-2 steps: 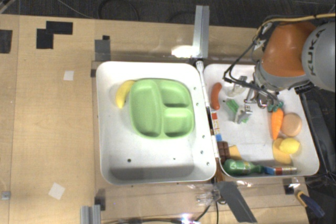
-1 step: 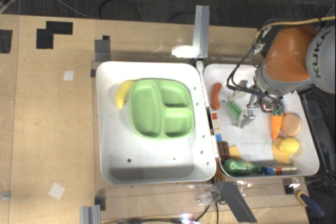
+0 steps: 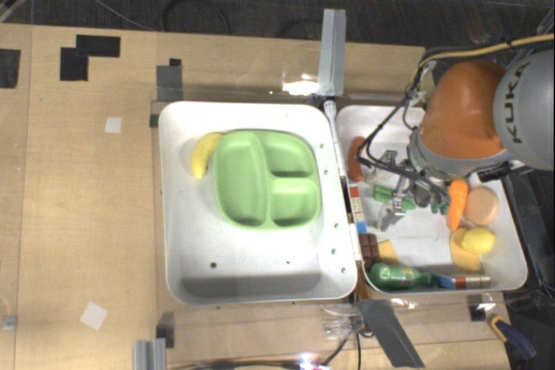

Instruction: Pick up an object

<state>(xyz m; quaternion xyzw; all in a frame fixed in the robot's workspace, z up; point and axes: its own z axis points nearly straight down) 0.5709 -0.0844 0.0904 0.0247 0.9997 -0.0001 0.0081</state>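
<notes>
Wooden bench (image 3: 78, 212), gripper (image 3: 397, 205) over right bin (image 3: 513, 273)

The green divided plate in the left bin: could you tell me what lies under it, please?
A banana pokes out from under the green plate's left edge; its other end is covered. Elsewhere the plate hides the bin floor.

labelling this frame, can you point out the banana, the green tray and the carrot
banana (image 3: 203, 155), camera view, middle of its yellow curve
green tray (image 3: 264, 178), camera view, ridge between its compartments
carrot (image 3: 456, 204), camera view, middle of its orange body
</notes>
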